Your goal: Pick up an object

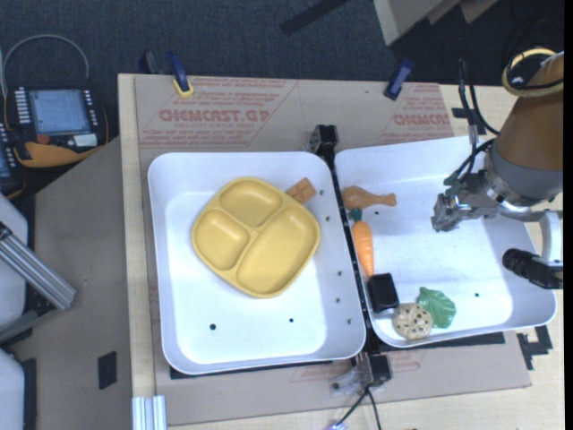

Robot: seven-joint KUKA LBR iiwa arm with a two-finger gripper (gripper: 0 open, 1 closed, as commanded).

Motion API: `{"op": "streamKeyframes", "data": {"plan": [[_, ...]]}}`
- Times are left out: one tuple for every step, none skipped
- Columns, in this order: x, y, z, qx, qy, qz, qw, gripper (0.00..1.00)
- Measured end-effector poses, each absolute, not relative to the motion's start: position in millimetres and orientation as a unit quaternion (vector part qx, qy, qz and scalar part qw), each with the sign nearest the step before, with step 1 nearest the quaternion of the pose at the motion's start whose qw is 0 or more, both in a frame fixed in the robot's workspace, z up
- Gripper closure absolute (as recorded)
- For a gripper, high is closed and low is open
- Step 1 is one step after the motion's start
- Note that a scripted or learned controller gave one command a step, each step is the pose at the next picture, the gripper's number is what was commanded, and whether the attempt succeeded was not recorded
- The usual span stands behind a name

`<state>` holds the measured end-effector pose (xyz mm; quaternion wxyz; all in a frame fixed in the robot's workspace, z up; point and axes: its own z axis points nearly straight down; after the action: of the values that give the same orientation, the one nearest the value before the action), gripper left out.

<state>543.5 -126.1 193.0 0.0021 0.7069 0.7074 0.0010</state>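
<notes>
From the overhead camera I see my gripper (445, 215) hanging over the upper right part of the right bin (501, 316), well clear of the toys. Nothing sits between its fingers, and from this slant I cannot tell whether they are spread or pressed together.

The candidates for picking all lie along the left side of that bin. A chicken drumstick (367, 198) rests near the top, just beside the divider. A carrot (362, 247) lies lengthwise below it. Further down sits a small black block (382, 291), then a cookie (413, 321) touching a green leafy piece (439, 305) near the lower rim.

The left bin (179, 312) holds a yellow divided plate (256, 236) with a small brown piece (302, 189) poking out at its upper right edge.

My judgement: the pick is not yet done. Nothing is lifted, every object rests in a bin. I reckon choosing a target, moving over it, descending and closing all remain. The drumstick looks nearest to the gripper.
</notes>
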Motion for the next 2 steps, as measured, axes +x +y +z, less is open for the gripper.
{"op": "streamKeyframes", "data": {"plan": [[542.2,-135.5,251.6,0.707,0.707,0.0015,0.003,1.00],[543.0,-135.7,287.4,0.707,0.707,0.0008,0.002,1.00]]}}
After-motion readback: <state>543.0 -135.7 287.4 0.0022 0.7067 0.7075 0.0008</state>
